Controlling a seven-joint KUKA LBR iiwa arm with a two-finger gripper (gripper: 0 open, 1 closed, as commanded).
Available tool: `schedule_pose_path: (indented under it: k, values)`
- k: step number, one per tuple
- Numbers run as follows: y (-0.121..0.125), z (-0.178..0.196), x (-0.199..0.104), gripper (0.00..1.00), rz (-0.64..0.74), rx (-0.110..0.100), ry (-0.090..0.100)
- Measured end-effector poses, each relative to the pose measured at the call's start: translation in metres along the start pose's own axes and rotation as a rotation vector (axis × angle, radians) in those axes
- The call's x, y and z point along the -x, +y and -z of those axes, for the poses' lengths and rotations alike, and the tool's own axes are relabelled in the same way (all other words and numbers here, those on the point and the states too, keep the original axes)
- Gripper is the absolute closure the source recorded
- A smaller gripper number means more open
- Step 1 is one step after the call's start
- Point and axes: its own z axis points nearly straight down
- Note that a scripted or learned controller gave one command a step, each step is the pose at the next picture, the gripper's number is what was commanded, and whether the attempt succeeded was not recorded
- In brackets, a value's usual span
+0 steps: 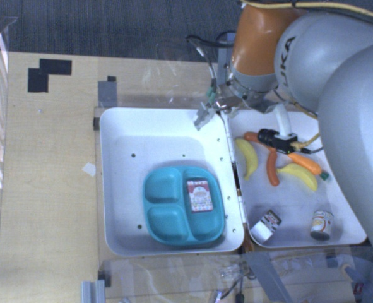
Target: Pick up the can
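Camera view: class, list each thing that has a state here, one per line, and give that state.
Gripper: above the bins' far edge, holding nothing visible.
Upright can: standing in the right bin.
Tipped can: lying on its side.
Teal tray: flat in the left bin, a small box resting on it.

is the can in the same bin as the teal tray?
No, the can stands in the right bin, while the teal tray lies in the left bin.

Pale wood bench (47, 169) w/ black tape marks (47, 74), dark grey carpet (110, 11) beyond.
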Motion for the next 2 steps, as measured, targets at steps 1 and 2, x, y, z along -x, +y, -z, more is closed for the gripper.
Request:
schedule_pose_path:
  k: [1, 2]
  values:
    - [-0.047, -0.009, -0.023, 0.0, -0.036, -0.003, 0.002]
    - [-0.121, -0.008, -0.025, 0.0, -0.108, -0.003, 0.002]
